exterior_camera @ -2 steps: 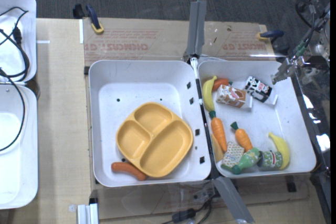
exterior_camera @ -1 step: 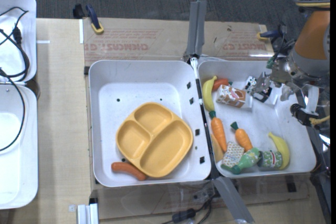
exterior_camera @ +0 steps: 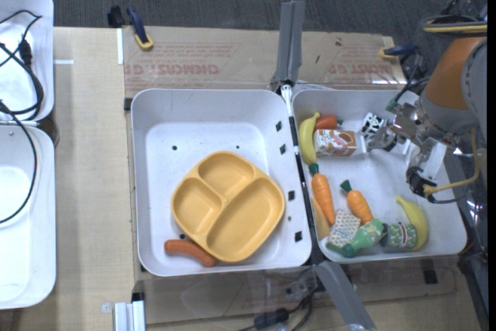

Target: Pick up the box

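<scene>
The box (exterior_camera: 336,142) is lying in the upper part of the right bin (exterior_camera: 446,248), touching a banana (exterior_camera: 308,137) on its left. The gripper (exterior_camera: 385,137) is hanging just right of it, beside a black-and-white toy (exterior_camera: 373,122); whether it is clenched or released cannot be told. Descending from here, the gripper is likely risking catching the toy or nudging the box against the banana.
</scene>
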Robot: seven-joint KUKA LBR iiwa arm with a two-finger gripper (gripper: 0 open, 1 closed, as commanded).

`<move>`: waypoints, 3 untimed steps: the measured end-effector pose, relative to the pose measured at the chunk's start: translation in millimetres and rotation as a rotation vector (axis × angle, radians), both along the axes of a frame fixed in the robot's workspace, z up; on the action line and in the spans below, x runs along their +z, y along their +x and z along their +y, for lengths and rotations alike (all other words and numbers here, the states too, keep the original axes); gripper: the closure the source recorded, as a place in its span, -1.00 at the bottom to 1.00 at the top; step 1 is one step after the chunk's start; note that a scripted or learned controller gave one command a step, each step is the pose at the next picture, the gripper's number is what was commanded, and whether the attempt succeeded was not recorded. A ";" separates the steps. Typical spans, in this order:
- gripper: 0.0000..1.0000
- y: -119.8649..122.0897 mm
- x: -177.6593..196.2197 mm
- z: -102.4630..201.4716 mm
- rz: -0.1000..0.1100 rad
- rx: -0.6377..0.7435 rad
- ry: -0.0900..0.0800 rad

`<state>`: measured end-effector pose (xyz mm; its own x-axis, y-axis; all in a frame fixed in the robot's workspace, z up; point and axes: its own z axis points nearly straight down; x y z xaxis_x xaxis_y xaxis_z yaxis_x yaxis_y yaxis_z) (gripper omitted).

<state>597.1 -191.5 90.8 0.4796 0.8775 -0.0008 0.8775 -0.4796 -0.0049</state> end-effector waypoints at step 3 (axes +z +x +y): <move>-1.00 18.0 -3.0 -6.5 0.014 -0.247 0.013</move>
<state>615.1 -198.0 87.9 0.6794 0.7338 0.0012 0.7336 -0.6792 -0.0242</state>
